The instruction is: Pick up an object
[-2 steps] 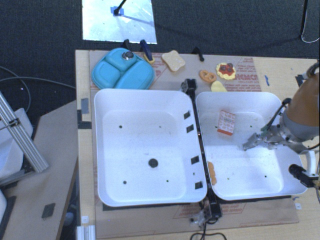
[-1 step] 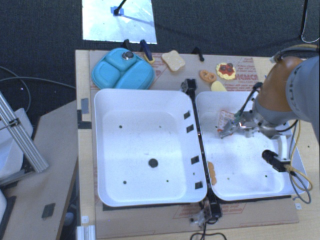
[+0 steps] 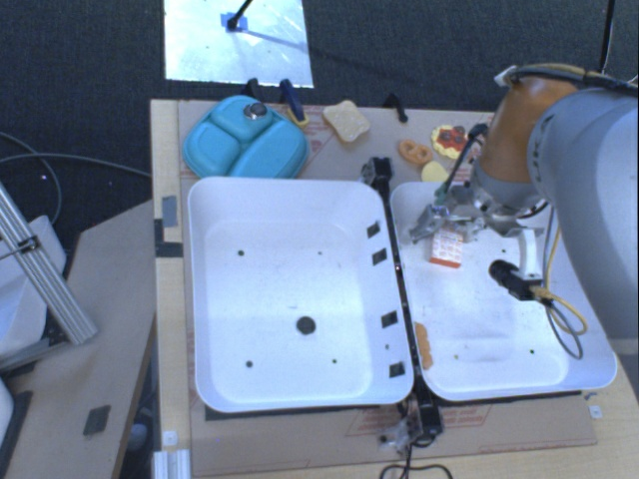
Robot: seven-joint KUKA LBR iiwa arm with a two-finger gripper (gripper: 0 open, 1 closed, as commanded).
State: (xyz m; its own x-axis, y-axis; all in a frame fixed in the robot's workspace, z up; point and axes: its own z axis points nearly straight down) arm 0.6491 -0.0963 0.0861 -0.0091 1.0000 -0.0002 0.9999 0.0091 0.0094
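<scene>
My gripper (image 3: 442,225) hangs over the far left part of the right bin (image 3: 519,367), with the grey arm and its orange band coming in from the right. A small red and white box (image 3: 446,250) lies right under the gripper, touching or nearly touching it. A slim orange piece (image 3: 422,345) rests against the right bin's left wall near the front. In the left bin (image 3: 230,228) a small dark round disc (image 3: 306,324) lies near the middle.
Behind the bins on the bench are a blue divided plate (image 3: 245,143), a toy toast slice (image 3: 346,121), an orange pretzel-like toy (image 3: 414,151), a red and yellow toy (image 3: 451,140) and a yellow piece (image 3: 434,173). Black clips (image 3: 379,257) line the wall between the bins.
</scene>
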